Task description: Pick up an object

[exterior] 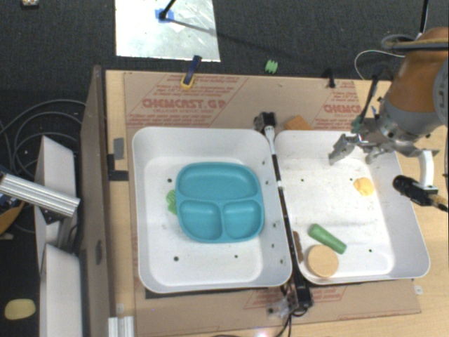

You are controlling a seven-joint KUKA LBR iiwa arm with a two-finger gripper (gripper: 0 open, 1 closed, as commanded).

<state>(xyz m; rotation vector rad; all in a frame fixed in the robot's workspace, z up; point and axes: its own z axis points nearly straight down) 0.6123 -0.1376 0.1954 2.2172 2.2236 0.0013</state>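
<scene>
The worktop (210, 97) is covered by printed cardboard. Two shallow white bins are set on it side by side, the left bin (151, 209) touching the right bin (407, 251).

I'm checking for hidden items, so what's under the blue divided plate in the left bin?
A green object pokes out from beneath the blue divided plate at its left edge. How far it extends underneath is covered, as is the left bin floor there.

The grey arm (421, 83) with its orange band reaches in from the right at the far side, wrist angled down; its end effector (358, 148) has two fingers spread apart.
</scene>
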